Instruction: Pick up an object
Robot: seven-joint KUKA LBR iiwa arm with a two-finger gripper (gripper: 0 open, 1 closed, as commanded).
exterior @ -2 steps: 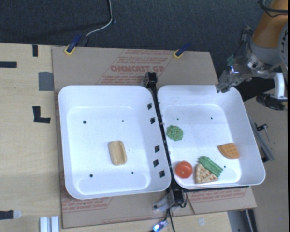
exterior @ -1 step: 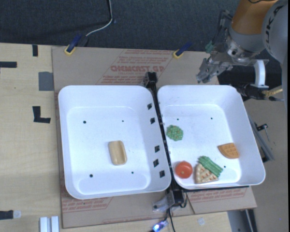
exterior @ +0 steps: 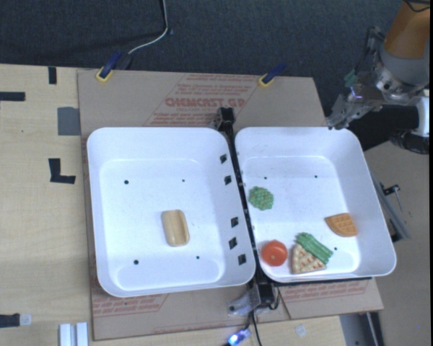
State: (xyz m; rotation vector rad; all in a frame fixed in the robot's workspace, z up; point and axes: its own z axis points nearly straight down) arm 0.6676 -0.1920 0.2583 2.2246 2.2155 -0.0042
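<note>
Pincer (exterior: 337, 120) hangs just off the right bin's (exterior: 350, 144) far corner; open or closed, can't tell. Below it in that bin: green lump (exterior: 260, 198), orange piece (exterior: 340, 225), tomato (exterior: 274, 253), waffle wedge (exterior: 305, 260). Bread roll (exterior: 175, 228) lies well off in the left bin (exterior: 105, 193).

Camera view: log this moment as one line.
claw: outside right bin, past its far right corner | left bin: bread roll | right bin: broccoli, tomato, waffle, cookie
</note>
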